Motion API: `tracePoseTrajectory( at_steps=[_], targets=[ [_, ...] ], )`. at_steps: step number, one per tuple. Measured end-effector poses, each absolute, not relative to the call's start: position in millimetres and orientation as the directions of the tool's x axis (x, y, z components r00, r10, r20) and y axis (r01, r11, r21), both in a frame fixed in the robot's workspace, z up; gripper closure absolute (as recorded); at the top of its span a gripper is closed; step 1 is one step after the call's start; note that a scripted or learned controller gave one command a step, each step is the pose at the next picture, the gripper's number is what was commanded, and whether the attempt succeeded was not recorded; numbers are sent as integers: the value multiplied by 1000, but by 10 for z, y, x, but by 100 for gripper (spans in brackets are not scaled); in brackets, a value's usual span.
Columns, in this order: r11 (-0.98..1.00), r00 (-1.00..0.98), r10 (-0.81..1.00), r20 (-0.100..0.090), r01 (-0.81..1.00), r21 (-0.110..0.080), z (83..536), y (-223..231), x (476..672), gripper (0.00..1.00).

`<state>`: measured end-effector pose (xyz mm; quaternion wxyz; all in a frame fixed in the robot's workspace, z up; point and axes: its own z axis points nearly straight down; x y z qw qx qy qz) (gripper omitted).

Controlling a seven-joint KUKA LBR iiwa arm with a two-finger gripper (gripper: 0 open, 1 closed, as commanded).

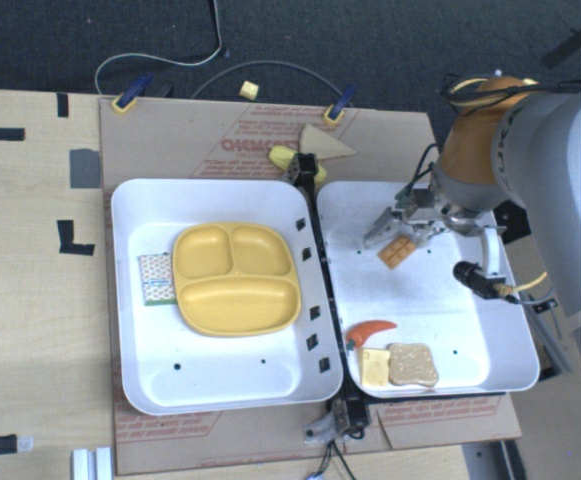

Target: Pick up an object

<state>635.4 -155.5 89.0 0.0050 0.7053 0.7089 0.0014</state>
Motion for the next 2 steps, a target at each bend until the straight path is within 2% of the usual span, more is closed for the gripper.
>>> tracePoseTrajectory(
  at_steps=[1,2],
  targets=[
    [2,-2,1000,-5,1000,6,872,-1386,6207,0],
    [3,-3,1000,-3,1000,4,866,-1129,6240,0]
  ],
)
